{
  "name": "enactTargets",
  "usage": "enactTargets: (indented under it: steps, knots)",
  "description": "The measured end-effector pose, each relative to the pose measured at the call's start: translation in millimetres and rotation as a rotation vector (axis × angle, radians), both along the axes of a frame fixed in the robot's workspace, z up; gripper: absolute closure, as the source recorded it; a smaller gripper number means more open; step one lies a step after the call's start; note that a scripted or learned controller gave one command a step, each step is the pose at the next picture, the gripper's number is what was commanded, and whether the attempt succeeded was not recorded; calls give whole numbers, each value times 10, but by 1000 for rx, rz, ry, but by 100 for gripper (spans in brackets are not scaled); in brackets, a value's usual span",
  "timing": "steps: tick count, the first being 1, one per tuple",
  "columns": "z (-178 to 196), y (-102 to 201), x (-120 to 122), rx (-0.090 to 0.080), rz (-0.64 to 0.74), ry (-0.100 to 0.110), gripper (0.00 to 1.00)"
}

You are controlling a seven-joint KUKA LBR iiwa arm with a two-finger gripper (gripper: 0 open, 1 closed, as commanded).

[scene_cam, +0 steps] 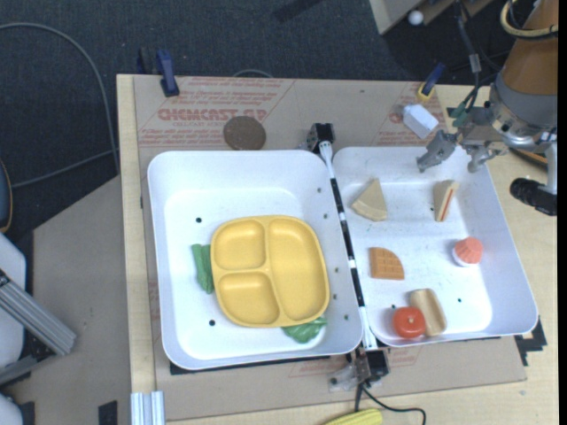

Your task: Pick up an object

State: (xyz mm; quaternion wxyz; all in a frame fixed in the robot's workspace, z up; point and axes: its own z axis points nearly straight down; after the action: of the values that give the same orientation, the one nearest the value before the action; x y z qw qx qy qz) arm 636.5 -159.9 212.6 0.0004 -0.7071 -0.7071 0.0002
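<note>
Sandwich half [444, 201] is the likeliest target, lying flat in the far part of the right bin [509, 277], just near of the gripper [459, 151] and apart from it; nothing is lifted yet, so the whole pick, descent, closing and raising, is left to do. Going left to right: the left bin [168, 237] holds a yellow divided plate [268, 268] with green leafy pieces [203, 266] poking out from under its left edge and its near edge. A row of clamps along the seam [341, 228] joins the two bins. In the right bin lie a pale bread wedge [370, 201] near the far left, an orange waffle piece [384, 263] further toward the near side, a red tomato [408, 322] touching a tan bread roll [428, 309] at the near edge, then the sandwich half, and a pinkish round fruit [467, 251] at right. The gripper hovers over the bin's far rim with its two fingers spread apart and nothing between them. The sandwich half's long axis runs roughly far to near, tilted slightly, with its layered filling edge facing right, so I judge the fingers would close best across its short width.
</note>
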Motion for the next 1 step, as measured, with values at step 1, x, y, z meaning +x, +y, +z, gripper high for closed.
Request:
enactTargets:
  steps: [1]
  knots:
    - [-702,-646,173,-2,-1,-1,0]
